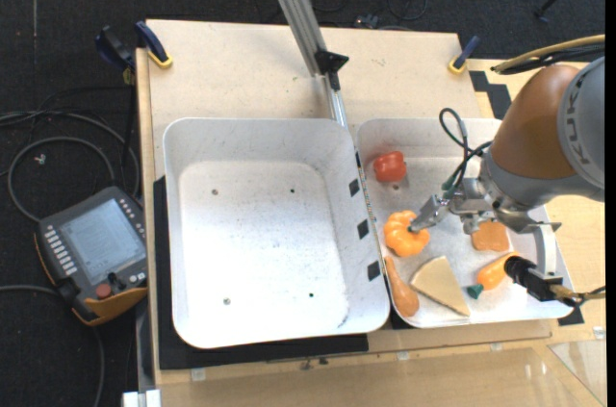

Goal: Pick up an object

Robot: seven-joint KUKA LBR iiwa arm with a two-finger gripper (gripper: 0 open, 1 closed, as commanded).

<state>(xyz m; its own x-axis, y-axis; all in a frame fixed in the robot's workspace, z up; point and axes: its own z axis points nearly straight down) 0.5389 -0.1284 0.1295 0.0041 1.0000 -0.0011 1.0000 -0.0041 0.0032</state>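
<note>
Gripper (422,220) down in right bin (409,134), fingers touching orange pepper (404,237); grip state unclear. Tomato (389,166) just above, cheese wedge (441,284) below. Left bin (178,203) wide open.

Arm (549,145) low, wrist angled leftward

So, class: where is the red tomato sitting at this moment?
The red tomato lies in the right bin, near its upper left corner, just above the orange pepper and beside the divider between the bins.
</note>
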